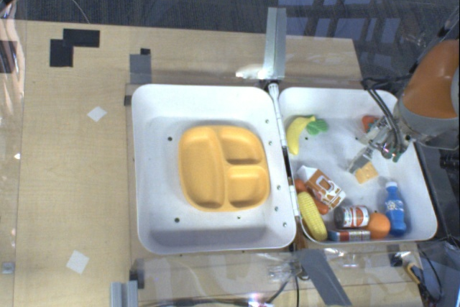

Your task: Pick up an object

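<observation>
Pincer (361, 162) low in the right bin (424, 187), tip angled down and leftward; whether it is open or closed, cannot tell from this slant. Tan cheese-like block (366, 173) sits just below the tip, touching or nearly so; nothing seen gripped. Likely target, a short drop away. Outward: blue bottle (393, 208) to lower right, can (351, 216) and orange (379, 224) beyond, banana (297, 133) well to the left. Yellow tray (223, 167) in left bin (154, 154).
</observation>
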